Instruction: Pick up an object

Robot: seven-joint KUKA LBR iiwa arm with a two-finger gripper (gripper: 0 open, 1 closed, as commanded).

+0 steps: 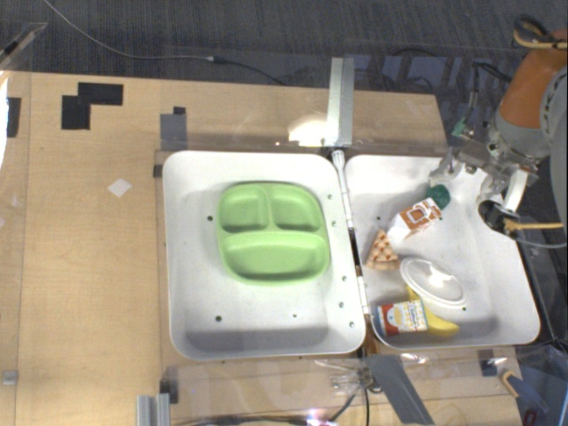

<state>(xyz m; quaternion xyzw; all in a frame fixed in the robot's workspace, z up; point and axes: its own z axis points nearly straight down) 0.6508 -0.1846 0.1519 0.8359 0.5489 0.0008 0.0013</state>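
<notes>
Several things lie in the right bin (515,264); nothing is gripped yet, so the approach is judged under way. The fingers (461,162) appear spread, though this cannot be told surely. Just below them lies the bottle (421,217), calling for a descent.

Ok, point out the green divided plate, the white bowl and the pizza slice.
green divided plate (271,242): camera view, its large lower compartment.
white bowl (433,284): camera view, its inside.
pizza slice (382,249): camera view, its topping.
</notes>
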